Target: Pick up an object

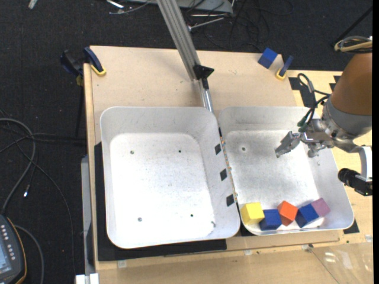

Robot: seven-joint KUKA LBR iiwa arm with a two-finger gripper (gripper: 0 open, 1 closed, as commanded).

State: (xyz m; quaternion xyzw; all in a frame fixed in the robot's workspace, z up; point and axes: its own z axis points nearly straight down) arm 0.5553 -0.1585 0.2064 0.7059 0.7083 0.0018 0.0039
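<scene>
Gripper hovering over right bin, fingers spread, gripping nothing; blocks crowding near rim, neighbours risking blocking fingers, spoiling grasp.

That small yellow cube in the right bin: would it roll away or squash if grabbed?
Probably not: the small yellow cube has flat faces, so it should sit rather than roll. It looks solid and stiff. Pushed sideways, it would likely bump the blue cube beside it.

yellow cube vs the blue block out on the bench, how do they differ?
The yellow cube lies in the right bin, in a row touching another blue block; the blue block sits alone on the wooden bench, beside a clamp. Colours differ. Both look cube-shaped, similar in size.
</scene>
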